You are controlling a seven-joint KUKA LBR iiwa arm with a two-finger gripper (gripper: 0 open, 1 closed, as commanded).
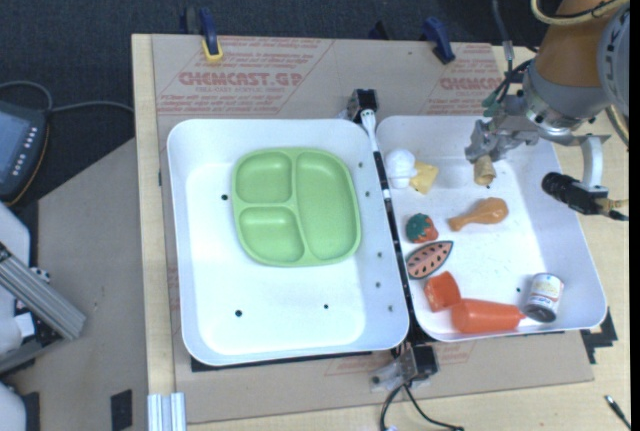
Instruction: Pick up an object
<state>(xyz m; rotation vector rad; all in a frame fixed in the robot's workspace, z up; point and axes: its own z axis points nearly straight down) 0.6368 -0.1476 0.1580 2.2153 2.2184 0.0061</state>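
Two bins sit side by side on the surface [300,69]; left bin [200,299] just has a divided plate [297,206] in it; right bin [570,249] holds the small stuff, drumstick [480,214] mid-bin, can [544,297] near the front-right corner.

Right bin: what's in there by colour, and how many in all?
White: 1, a ball
Yellow: 1, a wedge
Tan: 1, a drumstick
Green and red: 1, a strawberry
Orange or red: 3, a slice, a block, a carrot
Can: 1
Total: 8
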